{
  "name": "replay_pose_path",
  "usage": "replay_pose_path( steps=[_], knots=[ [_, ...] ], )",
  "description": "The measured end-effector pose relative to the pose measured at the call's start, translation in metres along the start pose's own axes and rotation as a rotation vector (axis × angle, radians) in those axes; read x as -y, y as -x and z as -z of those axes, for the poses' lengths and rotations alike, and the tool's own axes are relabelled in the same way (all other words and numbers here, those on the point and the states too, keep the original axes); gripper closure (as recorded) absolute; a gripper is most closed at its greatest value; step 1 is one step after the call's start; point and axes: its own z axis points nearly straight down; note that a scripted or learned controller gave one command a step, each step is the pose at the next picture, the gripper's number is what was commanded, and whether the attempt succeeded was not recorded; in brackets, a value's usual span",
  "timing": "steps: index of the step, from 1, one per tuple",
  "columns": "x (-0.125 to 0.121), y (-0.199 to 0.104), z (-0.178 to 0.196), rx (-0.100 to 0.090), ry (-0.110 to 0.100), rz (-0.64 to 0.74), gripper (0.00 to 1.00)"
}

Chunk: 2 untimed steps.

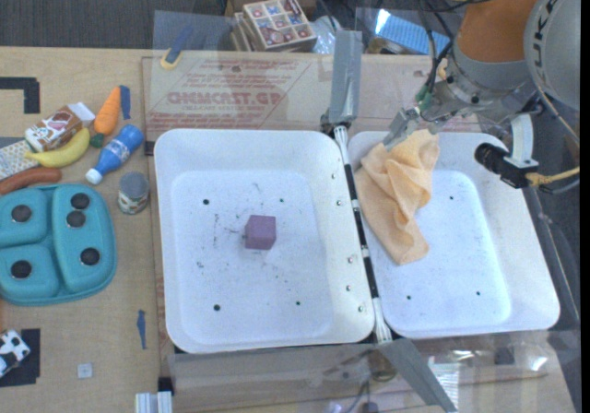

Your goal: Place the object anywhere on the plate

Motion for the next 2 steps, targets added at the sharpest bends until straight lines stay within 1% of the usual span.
replay_pose_path(
  steps=[1, 2],
  knots=[
    [-0.0012, 0.0014, 0.0112, 0.004, 0.006, 0.001, 1.00],
    [-0.0012, 0.0013, 0.0112, 0.004, 0.006, 0.001, 0.00]
  ],
)
